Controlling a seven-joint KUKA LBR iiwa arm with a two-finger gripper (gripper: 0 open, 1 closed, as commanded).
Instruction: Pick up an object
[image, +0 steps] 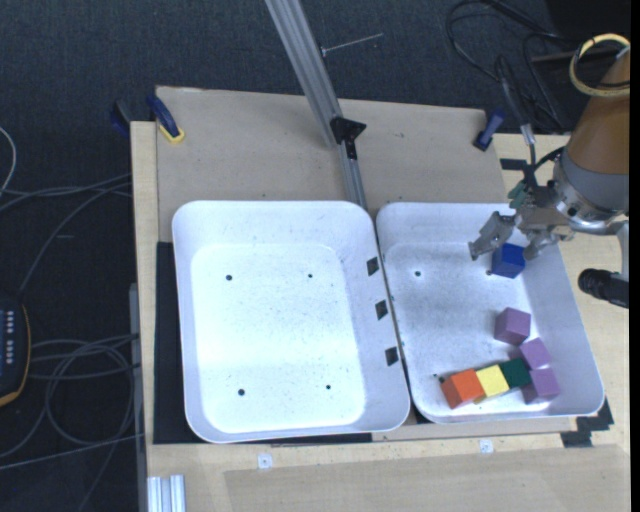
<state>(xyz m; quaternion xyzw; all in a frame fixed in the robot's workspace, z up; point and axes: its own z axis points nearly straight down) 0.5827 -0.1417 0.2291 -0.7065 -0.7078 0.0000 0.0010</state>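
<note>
My gripper (510, 250) hangs over the far right part of the right bin (430, 300), reaching in from the right. A blue cube (508, 262) sits between its two grey fingers (486, 240), which are closed against its sides. The arm's grey wrist and orange band rise toward the upper right. Whether the cube is off the bin floor I cannot tell.
Near the right bin's front wall lie an orange block (462, 387), a yellow block (492, 380) and a green block (516, 373) in a row, with three purple cubes (512, 325) close by. The left bin (200, 230) stands beside it. A metal pole (320, 90) slants up behind the bins.
</note>
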